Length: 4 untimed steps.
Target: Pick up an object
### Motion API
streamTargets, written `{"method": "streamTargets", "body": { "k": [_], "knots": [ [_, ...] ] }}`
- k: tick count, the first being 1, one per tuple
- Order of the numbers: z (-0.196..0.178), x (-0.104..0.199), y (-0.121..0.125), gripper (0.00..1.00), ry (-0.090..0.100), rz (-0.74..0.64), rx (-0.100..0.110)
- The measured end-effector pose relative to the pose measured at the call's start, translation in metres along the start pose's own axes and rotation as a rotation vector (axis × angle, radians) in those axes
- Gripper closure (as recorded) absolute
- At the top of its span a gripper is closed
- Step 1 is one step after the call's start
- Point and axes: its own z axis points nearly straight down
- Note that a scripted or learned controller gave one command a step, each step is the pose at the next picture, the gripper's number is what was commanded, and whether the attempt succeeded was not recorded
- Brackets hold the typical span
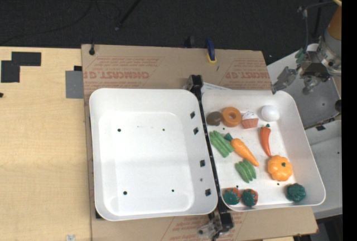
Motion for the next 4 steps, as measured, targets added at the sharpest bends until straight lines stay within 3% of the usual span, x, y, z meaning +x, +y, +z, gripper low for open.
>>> {"method": "streamTargets", "body": {
  "k": [1, 2, 3, 4],
  "knots": [
    [0.2, 0.063, -0.061, 0.0, 0.007, 0.002, 0.013],
    [0.182, 0.058, -0.058, 1.0, 0.001, 0.008, 0.003],
    [0.074, 0.169, -0.072, 1.0, 0.005, -0.011, -0.009],
    [0.043, 0.236, -0.012, 1.0, 0.002, -0.007, -0.007]
  ]
}}
